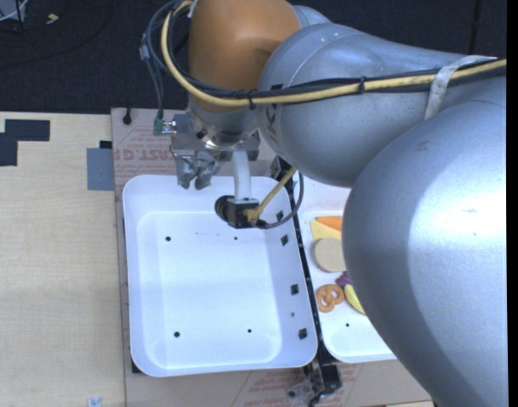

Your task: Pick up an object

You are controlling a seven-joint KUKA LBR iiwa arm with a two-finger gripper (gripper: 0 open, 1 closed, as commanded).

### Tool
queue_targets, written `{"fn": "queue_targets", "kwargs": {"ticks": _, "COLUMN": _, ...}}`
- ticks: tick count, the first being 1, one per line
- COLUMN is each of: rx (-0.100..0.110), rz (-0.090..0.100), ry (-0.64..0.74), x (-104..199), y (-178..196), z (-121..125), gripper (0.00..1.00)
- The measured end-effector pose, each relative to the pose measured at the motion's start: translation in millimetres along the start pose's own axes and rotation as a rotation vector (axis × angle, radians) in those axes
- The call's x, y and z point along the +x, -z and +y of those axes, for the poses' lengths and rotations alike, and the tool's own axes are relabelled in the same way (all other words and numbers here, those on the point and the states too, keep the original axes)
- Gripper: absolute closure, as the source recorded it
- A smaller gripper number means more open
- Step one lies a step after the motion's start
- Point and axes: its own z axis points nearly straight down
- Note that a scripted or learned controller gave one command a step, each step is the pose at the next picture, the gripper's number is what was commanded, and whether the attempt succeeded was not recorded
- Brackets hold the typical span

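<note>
Camera view, top-down slant: large grey KUKA arm (411, 168) with orange-brown band (237, 36) above wrist, reaching in from right, covering most of right side. Yellow and black cables (182, 66) looped around wrist. Light wooden tabletop (47, 253) at left, with dark grey patches near far edge. Shallow white left bin (148, 346), rounded rectangle, a few small dark dots on floor, nothing else seen lying in it. Shallow white right bin (356, 346) just beside it, mostly hidden under arm. Visible strip of right bin: orange wedge-shaped piece (328, 225) at far end, pale tan round disc (330, 255) next to it, small brown pretzel-shaped piece (330, 297) nearer, yellow curved piece (353, 299) beside pretzel, tiny purple bit (344, 279) between disc and yellow piece, partly under arm. All grouped close together, some touching. End effector (196, 175) hanging over far rim of left bin, metal grey fingers pointing down, set close together with only a slim gap, nothing visible between them. Black rounded part (235, 211) on white stem just right of end effector, over far edge of left bin. Task objects all in right bin, well apart from end effector.
</note>
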Motion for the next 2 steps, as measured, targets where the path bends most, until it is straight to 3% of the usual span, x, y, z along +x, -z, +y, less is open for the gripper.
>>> {"fn": "queue_targets", "kwargs": {"ticks": 1, "rx": 0.001, "rz": 0.0, "ry": 0.0, "x": 0.1, "y": -0.6, "z": -0.1, "gripper": 0.0}}
{"fn": "queue_targets", "kwargs": {"ticks": 2, "rx": 0.002, "rz": 0.0, "ry": 0.002, "x": -0.1, "y": 9.3, "z": -0.1, "gripper": 1.0}}
